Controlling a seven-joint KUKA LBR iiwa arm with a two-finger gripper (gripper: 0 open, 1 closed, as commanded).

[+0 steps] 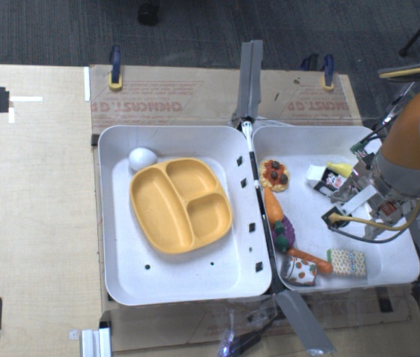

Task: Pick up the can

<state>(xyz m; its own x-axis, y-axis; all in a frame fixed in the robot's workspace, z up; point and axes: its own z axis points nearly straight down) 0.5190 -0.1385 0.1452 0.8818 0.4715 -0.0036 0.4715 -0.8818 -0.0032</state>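
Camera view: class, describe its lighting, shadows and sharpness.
Camera view: even overhead light, bright but not blown out on the white bins; soft shadow beside the yellow tray; the can is small and slightly soft; the claw looks cluttered with cables.

The grey arm (410, 136) reaches in from the right, pincer (343, 207) hanging low, angled left.
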